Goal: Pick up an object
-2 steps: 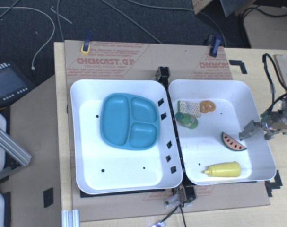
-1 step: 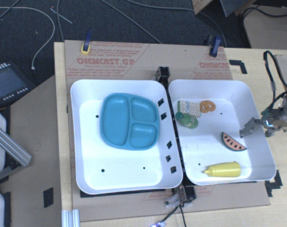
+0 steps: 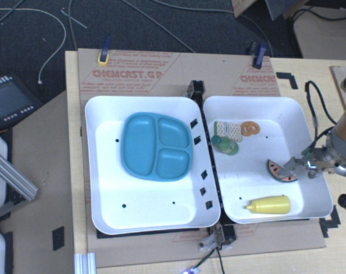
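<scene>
The tool (image 3: 301,165) sat low in the right bin (image 3: 309,124), touching a watermelon-slice toy (image 3: 279,170); whether it gripped the slice, I could not tell. A yellow bottle (image 3: 268,205) lay near the front wall. A blue divided plate (image 3: 157,146) rested in the left bin (image 3: 104,170).

You can read red print, "CHEMCAST GP", on the brown protective sheet (image 3: 133,70) behind the left bin. It repeats, partly cut off, behind the right bin.
</scene>
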Controlling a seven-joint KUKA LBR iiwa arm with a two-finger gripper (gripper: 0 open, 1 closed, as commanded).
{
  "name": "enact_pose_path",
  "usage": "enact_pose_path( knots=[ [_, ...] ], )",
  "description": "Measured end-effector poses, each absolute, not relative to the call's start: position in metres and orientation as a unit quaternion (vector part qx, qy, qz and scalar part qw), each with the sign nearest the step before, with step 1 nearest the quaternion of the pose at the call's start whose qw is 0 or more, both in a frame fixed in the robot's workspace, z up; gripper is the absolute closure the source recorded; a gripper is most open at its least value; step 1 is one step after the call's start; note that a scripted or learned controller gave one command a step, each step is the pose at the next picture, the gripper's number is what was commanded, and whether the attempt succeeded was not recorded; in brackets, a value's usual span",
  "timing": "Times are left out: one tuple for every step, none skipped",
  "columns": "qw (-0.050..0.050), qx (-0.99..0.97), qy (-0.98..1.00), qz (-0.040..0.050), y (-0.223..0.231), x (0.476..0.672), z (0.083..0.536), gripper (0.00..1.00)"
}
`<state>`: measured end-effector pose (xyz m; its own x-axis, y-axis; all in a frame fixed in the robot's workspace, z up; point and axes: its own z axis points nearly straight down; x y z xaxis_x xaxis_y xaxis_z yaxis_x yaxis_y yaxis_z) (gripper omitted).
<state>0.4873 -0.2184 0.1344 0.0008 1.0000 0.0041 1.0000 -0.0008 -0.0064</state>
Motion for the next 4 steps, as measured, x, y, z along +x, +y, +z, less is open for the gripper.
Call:
enact_pose_path(
  knots=[
    [0.005, -0.706, -0.708, -0.0013, -0.215, 0.488, 0.083, 0.00],
    [0.002, -0.707, -0.708, -0.0013, -0.217, 0.488, 0.096, 1.00],
    [-0.003, -0.707, -0.708, -0.0014, -0.216, 0.493, 0.159, 1.00],
    [-0.003, -0.706, -0.708, -0.0014, -0.214, 0.502, 0.206, 1.00]
  ],
)
